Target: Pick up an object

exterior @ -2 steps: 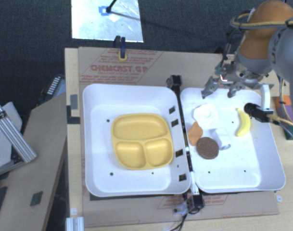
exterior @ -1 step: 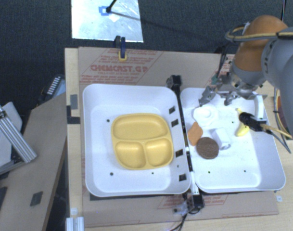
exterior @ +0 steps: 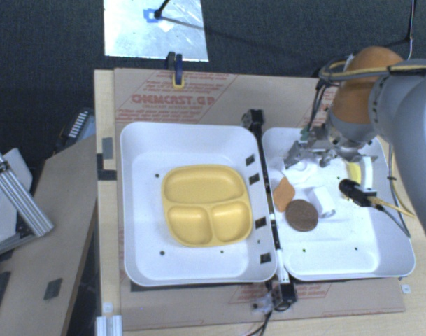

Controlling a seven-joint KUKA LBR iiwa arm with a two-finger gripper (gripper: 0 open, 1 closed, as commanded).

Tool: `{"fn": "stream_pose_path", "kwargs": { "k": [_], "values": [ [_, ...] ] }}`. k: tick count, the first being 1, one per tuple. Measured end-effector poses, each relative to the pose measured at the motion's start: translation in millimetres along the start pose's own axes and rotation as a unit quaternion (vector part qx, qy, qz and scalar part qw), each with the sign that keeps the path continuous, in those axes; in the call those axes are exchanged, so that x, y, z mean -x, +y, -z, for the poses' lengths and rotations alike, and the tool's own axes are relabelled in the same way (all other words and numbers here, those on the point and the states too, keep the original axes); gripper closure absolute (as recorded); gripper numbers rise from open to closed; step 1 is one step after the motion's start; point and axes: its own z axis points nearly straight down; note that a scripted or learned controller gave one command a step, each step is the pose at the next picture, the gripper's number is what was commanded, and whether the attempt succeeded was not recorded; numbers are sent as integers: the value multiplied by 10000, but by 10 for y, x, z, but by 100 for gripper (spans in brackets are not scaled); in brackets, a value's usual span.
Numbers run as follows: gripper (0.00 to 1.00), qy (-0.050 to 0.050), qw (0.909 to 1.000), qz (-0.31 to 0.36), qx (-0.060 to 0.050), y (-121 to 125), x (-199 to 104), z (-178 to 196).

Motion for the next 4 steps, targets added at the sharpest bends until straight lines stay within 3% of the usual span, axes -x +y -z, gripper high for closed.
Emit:
{"fn": "stream_pose_path", "kwargs": {
  "k": [1, 4],
  "values": [
    [100, -6, 10000, 6, 37, 25, 0, 149],
    [100, -5, 10000, 15, 50, -44, 126, 1710]
  ]
}}
